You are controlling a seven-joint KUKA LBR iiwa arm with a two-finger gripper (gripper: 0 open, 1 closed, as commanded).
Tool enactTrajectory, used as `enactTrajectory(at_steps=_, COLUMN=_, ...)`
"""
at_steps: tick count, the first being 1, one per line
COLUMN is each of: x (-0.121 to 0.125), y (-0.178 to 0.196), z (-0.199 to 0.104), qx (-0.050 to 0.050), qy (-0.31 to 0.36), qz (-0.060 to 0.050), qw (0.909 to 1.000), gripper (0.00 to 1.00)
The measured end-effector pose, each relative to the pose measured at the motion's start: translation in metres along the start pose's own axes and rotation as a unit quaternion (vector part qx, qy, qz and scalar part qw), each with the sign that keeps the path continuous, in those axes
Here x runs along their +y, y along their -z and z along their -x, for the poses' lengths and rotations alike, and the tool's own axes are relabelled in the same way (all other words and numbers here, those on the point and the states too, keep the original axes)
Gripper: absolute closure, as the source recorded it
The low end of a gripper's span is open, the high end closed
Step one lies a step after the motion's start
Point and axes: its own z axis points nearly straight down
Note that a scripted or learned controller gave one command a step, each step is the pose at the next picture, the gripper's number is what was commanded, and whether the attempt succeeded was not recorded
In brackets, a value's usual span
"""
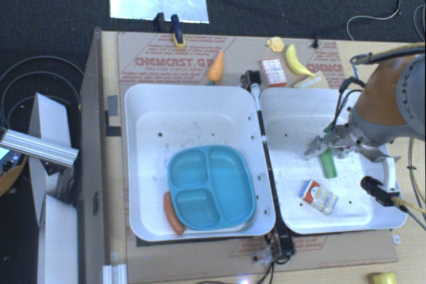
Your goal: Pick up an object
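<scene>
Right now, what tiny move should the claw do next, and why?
Probably ease straight down a little. The claw sits in the right bin, right at the top end of the green object, which lies flat on the bin floor. I cannot tell that anything is between its tips yet.

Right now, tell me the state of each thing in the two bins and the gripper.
Blue divided tray: lying flat in the left bin, nothing in it.
Hot dog: lying beside the tray's left edge.
Green object: in the right bin, just below the gripper.
Small carton: lying flat in the right bin.
</scene>
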Motion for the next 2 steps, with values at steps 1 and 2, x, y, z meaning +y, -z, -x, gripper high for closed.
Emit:
enactTrajectory(at_steps=1, x=0.0, y=0.013, z=0.001, qx=0.0, qy=0.0, qz=0.001, qw=1.0, gripper=1.0)
enactTrajectory(at_steps=2, x=0.048, y=0.041, z=-0.079, qx=0.001, qy=0.004, qz=0.002, qw=1.0, gripper=1.0)
